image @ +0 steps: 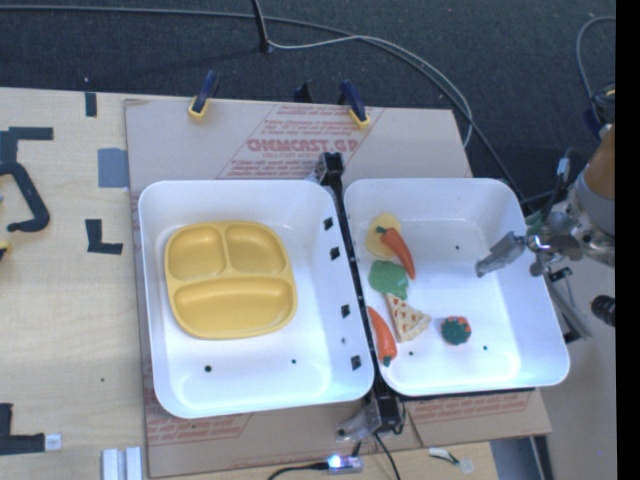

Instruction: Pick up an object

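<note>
small red-and-green strawberry (456, 330)

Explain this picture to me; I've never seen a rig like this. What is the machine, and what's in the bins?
One camera looks down at a slant on a bench with two white bins. The left bin holds a yellow divided tray. The right bin holds toy food: two carrots, a green piece, a pizza slice and a strawberry. The robot arm reaches in from the right; its gripper hangs over the right bin, holding nothing.
</note>
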You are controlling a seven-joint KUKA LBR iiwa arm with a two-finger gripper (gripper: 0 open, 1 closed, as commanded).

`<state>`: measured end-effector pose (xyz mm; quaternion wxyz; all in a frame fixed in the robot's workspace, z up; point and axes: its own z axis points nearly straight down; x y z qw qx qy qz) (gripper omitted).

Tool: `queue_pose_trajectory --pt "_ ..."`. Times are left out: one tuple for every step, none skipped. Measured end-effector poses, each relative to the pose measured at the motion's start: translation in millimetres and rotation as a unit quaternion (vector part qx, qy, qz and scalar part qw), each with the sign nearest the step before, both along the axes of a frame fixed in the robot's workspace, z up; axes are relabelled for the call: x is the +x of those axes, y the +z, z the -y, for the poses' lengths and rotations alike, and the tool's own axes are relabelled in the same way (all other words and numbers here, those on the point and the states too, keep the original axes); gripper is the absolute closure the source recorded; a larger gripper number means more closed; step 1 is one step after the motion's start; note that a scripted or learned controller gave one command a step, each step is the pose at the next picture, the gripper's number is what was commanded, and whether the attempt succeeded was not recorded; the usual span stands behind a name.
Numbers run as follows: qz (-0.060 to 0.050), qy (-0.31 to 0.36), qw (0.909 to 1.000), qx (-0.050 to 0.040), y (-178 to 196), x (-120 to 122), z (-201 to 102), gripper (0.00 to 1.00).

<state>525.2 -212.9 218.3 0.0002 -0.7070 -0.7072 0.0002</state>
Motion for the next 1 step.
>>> queue_pose_trajectory --pt "-0.001 0.002 1.0 0.0007 -18.6 98.0 -30.6 0.0"
